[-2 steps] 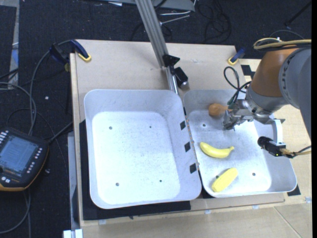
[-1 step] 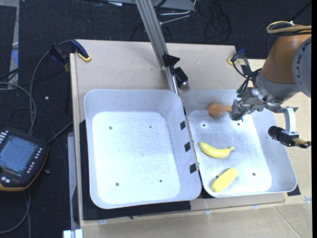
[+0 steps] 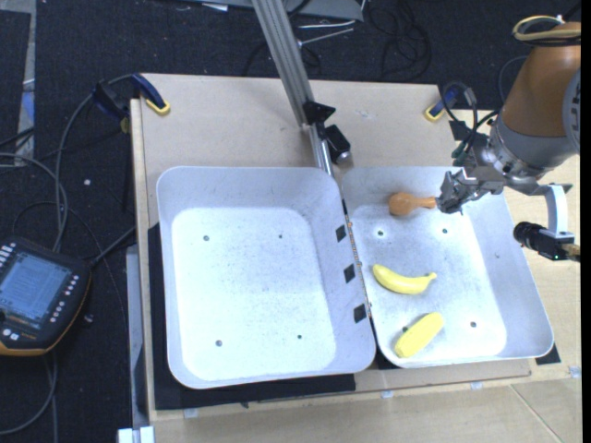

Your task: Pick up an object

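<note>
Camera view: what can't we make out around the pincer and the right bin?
- Pincer: too small and dark to tell whether it touches the orange-brown object.
- Arm: cut off by the right edge.
- Right bin: far corner hidden behind the wrist.
- Orange-brown object: too small to identify.

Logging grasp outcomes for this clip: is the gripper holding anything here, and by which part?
Cannot be told. The gripper sits at the narrow end of the orange-brown object, but the contact point is too small to make out.
</note>
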`<move>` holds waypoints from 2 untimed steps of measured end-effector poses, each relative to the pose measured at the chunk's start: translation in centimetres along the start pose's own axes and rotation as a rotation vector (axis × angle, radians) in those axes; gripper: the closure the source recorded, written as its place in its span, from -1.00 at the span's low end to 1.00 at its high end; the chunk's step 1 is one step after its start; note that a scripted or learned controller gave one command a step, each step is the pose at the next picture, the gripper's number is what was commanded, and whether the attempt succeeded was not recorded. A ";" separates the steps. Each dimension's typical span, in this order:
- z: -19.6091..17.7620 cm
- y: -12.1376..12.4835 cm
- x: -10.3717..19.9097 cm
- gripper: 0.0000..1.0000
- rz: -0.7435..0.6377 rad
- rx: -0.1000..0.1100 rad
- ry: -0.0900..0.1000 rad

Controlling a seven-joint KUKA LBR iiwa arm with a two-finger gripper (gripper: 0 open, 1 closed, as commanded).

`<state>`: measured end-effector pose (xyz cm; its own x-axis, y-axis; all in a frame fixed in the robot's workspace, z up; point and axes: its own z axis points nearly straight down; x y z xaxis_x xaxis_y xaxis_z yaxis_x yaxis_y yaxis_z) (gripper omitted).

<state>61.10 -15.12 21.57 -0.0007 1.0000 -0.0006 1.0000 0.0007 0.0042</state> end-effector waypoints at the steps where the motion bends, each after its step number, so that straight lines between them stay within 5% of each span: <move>1: -6.2 0.0 0.5 1.00 0.000 -0.002 0.000; 2: -4.8 -2.3 5.5 1.00 -0.003 0.005 0.002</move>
<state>58.79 -9.63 26.39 -0.0034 1.0000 0.0009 1.0000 0.0034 -0.0004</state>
